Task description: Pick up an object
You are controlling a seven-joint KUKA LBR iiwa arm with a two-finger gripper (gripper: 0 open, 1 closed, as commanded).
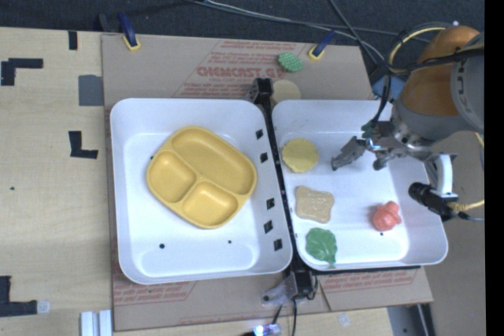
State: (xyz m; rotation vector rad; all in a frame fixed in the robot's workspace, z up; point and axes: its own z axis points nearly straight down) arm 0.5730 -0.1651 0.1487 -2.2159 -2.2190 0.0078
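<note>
In the right bin (409,252) lie a round yellow piece (300,155), a tan toast-shaped piece (314,204), a green leafy piece (321,245) and a red piece (385,216). My gripper (361,155) hangs over the right bin's upper middle, right of the yellow piece and above the red one. Its two dark fingers (344,156) stand spread apart, open, with nothing between them.
The left bin (134,248) holds a yellow divided plate (201,176). A small green object (290,61) lies on the cardboard behind the bins. Cables cross the dark floor at the back. The arm (437,90) enters from the right.
</note>
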